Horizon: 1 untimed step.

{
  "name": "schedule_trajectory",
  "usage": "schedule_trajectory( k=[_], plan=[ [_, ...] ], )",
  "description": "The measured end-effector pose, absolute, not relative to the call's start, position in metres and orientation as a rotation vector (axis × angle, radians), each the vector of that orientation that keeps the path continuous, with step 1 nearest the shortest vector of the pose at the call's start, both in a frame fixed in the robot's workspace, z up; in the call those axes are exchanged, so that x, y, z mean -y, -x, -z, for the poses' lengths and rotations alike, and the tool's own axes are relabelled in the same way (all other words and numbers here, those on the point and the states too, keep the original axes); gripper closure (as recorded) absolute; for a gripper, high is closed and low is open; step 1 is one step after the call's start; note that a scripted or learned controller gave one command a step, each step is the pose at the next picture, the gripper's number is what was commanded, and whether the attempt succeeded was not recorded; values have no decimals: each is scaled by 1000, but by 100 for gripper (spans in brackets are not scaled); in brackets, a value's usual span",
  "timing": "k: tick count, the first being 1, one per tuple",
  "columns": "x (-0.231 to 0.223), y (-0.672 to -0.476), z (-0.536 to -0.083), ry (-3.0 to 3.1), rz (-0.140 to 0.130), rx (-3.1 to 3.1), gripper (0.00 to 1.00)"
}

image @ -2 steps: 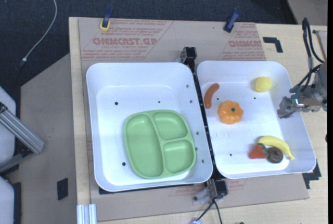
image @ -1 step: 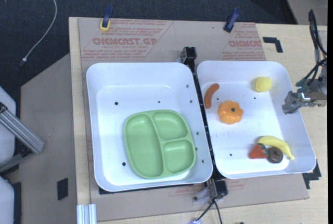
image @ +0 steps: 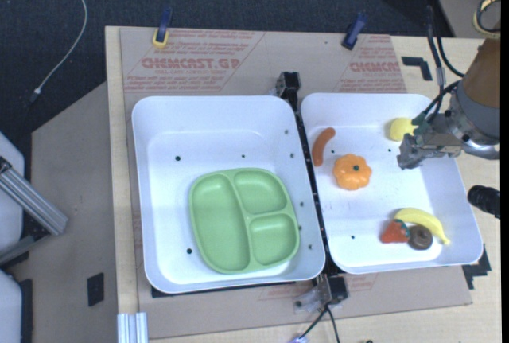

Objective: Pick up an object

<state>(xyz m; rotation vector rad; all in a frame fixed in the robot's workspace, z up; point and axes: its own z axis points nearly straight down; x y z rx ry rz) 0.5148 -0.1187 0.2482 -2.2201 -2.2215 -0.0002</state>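
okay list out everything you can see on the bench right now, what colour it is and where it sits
White bins: two, side by side on the board.
Divided plate: one, light green, three compartments, left bin.
Sausage: one, orange-red, right bin by the divider.
Pumpkin: one, orange, middle of right bin.
Yellow item: one, right bin's far side, partly behind the gripper.
Banana: one, yellow, right bin's near right corner.
Red item: one, beside the banana.
Brown round item: one, against the banana.
Clamps: two, blue, board's far edge.
Gripper: one, grey, over the right bin.
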Motion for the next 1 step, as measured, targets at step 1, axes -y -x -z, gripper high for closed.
schedule_trajectory(
  k=[1],
  plan=[
    [66,-533,-234,2213,-1,2225,100]
  ],
)
